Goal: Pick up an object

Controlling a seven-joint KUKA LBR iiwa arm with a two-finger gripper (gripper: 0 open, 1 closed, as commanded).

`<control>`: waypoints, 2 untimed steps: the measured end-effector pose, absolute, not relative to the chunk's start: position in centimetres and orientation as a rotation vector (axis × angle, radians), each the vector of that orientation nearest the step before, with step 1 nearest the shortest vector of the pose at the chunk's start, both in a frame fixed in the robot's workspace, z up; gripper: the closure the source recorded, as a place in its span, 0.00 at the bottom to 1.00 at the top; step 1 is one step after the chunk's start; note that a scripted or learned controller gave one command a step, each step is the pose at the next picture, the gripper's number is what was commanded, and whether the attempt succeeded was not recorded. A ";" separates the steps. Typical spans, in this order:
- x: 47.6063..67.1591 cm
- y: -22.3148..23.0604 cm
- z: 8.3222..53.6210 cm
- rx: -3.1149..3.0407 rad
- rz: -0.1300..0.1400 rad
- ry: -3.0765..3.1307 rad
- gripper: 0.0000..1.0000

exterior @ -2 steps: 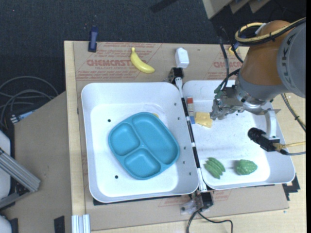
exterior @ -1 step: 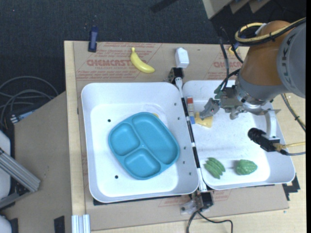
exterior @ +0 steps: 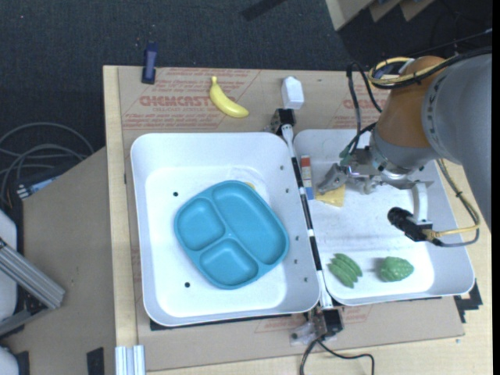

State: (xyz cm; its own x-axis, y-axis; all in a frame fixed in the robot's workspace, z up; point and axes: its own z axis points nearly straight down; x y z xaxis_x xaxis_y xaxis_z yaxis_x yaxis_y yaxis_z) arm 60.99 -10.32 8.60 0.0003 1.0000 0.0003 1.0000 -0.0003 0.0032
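My gripper (exterior: 337, 180) is low over the far left part of the right bin (exterior: 445, 276). Its tip is just above a yellow wedge (exterior: 333, 198), which lies on the bin floor next to the wall between the bins. I cannot tell whether it touches the wedge. Two green pieces lie near the front of this bin: a ribbed leafy one (exterior: 344, 269) and a rounder lumpy one (exterior: 395, 269). The left bin (exterior: 156, 178) holds a blue divided plate (exterior: 229, 233).
A yellow banana (exterior: 227, 100), a small white object (exterior: 292, 92) and a small blue object (exterior: 149, 62) lie on the cardboard bench behind the bins. The arm's grey and orange body (exterior: 422, 116) hangs over the far right of the right bin.
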 end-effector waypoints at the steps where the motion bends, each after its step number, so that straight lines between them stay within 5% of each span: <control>1: 63.0 -9.4 8.5 2.219 0.001 2.221 0.00; 2: 59.5 -9.4 8.5 2.223 -0.002 2.222 0.00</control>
